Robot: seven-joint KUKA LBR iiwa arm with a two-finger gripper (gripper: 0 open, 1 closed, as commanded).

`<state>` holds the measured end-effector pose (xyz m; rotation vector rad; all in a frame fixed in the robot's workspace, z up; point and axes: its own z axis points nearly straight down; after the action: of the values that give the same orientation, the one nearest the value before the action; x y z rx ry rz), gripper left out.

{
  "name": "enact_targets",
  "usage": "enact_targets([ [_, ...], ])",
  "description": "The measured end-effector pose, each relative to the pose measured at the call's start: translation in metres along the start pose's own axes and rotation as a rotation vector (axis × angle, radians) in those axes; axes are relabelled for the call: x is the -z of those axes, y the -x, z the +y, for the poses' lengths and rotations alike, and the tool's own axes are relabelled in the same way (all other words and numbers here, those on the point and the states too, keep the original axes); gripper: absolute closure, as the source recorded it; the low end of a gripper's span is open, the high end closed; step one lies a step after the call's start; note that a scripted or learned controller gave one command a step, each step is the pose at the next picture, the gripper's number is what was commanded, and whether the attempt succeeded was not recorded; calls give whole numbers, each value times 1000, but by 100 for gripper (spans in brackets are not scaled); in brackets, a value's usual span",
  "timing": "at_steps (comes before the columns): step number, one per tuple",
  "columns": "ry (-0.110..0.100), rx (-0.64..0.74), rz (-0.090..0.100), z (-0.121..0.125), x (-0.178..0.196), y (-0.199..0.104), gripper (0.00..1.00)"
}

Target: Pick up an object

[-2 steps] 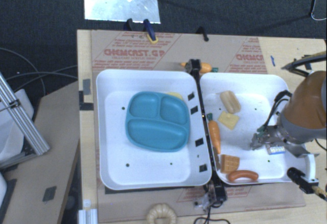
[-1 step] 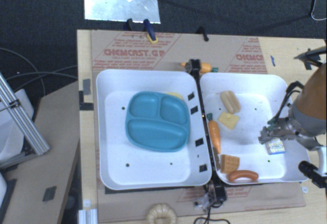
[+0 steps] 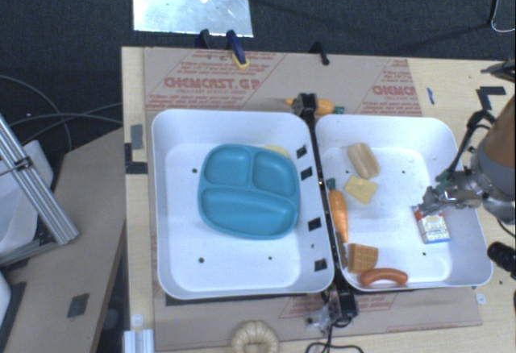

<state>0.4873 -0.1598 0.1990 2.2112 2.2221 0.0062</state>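
Two white bins side by side. Nearest, sausage and cracker in right bin; small packet just beneath gripper, fingers' state unclear, arm partly hides them. Carrot, cheese, bread roll farther; blue plate in left bin.

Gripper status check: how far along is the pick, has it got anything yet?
Done: the gripper has reached into the right bin and sits just above the small red-and-white packet. In hand: nothing visibly lifted; the packet lies flat on the bin floor. Left: the grasp and the lift. The bread roll, cheese wedge, carrot and sausage lie untouched.
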Motion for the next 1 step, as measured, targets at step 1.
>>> enact_targets([
  [1,-3,-1,1,2,27,0,100],
])
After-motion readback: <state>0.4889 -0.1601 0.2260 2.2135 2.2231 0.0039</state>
